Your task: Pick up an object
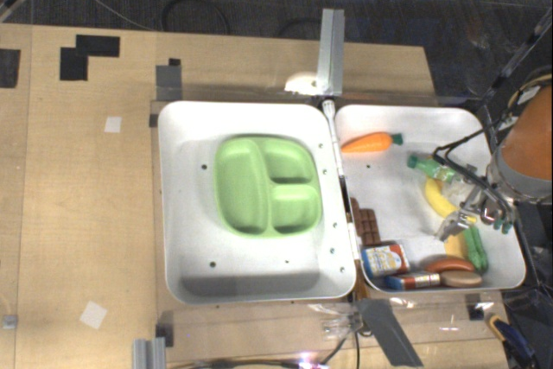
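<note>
The pincer [462, 220] hangs low over the right bin [393, 186], near its 3 o'clock wall; whether it is open or closed cannot be told. A yellow banana [437, 198] lies just at the pincer's 10 o'clock, and a green corn-like piece [476, 248] sits just at its 5 o'clock. An orange carrot [370, 143] lies well apart toward 11 o'clock. A chocolate bar [367, 225] rests by the bin's 9 o'clock wall. The left bin [186, 212] on the counter [78, 186] holds a green divided tray [263, 184].
</note>
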### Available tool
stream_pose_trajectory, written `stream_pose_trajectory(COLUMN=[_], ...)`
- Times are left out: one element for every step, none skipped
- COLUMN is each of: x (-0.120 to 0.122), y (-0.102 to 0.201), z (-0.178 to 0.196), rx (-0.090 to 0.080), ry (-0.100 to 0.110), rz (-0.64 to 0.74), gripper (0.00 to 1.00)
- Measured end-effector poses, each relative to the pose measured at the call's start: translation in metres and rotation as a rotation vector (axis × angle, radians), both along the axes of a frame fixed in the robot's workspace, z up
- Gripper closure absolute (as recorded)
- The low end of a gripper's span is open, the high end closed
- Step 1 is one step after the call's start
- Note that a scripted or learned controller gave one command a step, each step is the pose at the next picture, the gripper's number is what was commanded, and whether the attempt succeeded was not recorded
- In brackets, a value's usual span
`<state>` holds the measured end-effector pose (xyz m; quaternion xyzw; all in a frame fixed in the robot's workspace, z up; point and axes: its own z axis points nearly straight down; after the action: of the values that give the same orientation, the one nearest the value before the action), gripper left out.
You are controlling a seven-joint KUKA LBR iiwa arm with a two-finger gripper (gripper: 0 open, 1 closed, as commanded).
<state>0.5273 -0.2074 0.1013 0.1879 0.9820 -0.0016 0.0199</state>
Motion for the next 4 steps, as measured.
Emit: stream_pose_trajectory(x=[-0.024, -0.034, -0.035, -0.032], y=[-0.001, 0.028, 0.003, 0.006], z=[0.002, -0.011, -0.011, -0.01], rx=[-0.006, 0.006, 0.013, -0.005], ry=[-0.017, 0.018, 0.022, 0.016], rz=[-0.011, -0.033, -0.167, 0.474], gripper=[0.0, 0.0, 0.0, 0.0])
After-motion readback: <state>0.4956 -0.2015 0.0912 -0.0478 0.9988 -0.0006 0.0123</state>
